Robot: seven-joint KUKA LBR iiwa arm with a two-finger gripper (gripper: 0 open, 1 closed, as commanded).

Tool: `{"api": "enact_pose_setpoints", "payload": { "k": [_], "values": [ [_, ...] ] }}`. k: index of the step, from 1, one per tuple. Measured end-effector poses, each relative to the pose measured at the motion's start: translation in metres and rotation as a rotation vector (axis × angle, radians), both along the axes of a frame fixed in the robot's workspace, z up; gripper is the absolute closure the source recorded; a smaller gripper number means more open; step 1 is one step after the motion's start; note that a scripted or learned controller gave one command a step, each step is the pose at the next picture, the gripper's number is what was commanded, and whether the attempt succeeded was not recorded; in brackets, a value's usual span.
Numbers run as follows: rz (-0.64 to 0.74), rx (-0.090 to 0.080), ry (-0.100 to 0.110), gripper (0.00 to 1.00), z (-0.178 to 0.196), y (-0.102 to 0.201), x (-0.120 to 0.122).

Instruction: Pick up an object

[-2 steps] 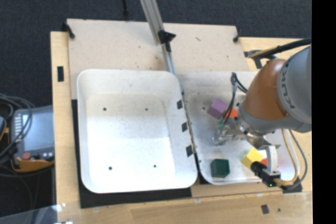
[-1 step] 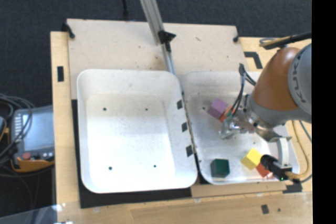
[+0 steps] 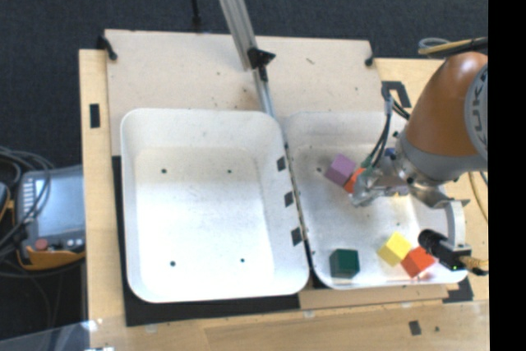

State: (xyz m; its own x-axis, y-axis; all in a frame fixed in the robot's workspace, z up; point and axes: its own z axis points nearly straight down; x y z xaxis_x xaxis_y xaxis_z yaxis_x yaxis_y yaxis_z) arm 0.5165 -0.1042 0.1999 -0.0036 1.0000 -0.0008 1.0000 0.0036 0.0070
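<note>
The purple block (image 3: 339, 170) sits in the right bin (image 3: 325, 136), in its upper middle part, and next to it on the right I see a small orange piece (image 3: 352, 180) touching or nearly touching it. My claw (image 3: 362, 191) is down in that same bin, just right of and slightly below the purple block, close against the orange piece; from here I cannot tell whether it is spread or pressed together, nor whether it pinches anything. Well below the purple block, near the bin's front wall, lies a dark green block (image 3: 344, 262). To the right of that green block I see a yellow block (image 3: 395, 248) and a red block (image 3: 418, 261) touching each other. The left bin (image 3: 205, 201) lies left of the purple block, across the dividing rims, on the surface (image 3: 164, 62).
</note>
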Motion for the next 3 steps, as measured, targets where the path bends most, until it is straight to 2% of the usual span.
{"api": "enact_pose_setpoints", "payload": {
  "k": [1, 3],
  "values": [
    [0.000, -0.001, 0.000, 1.00, 0.054, -0.011, 0.004],
    [0.006, 0.003, 0.005, 1.00, 0.065, 0.105, 0.015]
  ]
}}
